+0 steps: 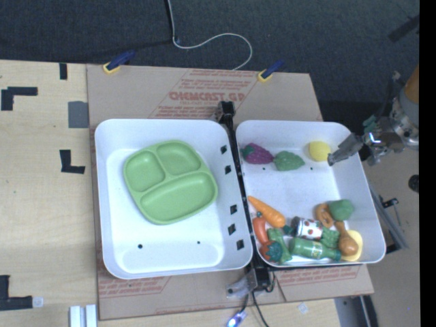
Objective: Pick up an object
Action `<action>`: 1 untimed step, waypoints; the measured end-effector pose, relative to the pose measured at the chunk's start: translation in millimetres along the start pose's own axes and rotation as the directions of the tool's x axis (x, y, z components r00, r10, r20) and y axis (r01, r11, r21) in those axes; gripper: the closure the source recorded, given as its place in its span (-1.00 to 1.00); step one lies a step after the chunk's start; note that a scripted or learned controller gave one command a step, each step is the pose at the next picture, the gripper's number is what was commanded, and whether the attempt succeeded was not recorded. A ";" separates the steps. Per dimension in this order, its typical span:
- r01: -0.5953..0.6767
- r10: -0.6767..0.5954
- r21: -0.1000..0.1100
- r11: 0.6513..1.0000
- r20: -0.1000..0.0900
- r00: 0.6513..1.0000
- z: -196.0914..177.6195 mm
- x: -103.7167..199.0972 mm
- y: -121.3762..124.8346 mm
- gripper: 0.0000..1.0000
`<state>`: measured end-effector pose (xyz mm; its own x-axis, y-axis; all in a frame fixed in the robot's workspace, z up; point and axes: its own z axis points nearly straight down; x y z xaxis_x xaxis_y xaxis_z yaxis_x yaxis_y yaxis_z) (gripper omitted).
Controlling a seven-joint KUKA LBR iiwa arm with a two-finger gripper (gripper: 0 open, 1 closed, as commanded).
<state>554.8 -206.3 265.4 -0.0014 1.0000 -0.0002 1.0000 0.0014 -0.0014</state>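
Where the right bin (300, 189) curves at its near corner, glossy plastic toy foods lie heaped: a green cylinder (310, 248), a red pepper (260, 230), a small spotted white can (310, 229), a brown ring (325, 216). Just beyond lies a tapered orange carrot (267, 212). The left bin (170, 254) holds a smooth green three-part plate (170, 182). Farther back: knobbly purple grapes (257, 153), a green leafy lump (288, 160), a round yellow lemon (318, 150). The grey hand (343, 151) hangs just beside the lemon, at the far right rim; whether it is apart or together cannot be told.
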 end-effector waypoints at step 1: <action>0.009 -0.010 -0.015 1.000 -0.001 1.000 -127.6 90.8 -41.4 -1.00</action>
<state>513.4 -115.5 393.1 -0.0109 0.9999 0.0009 0.9999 0.0109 0.0132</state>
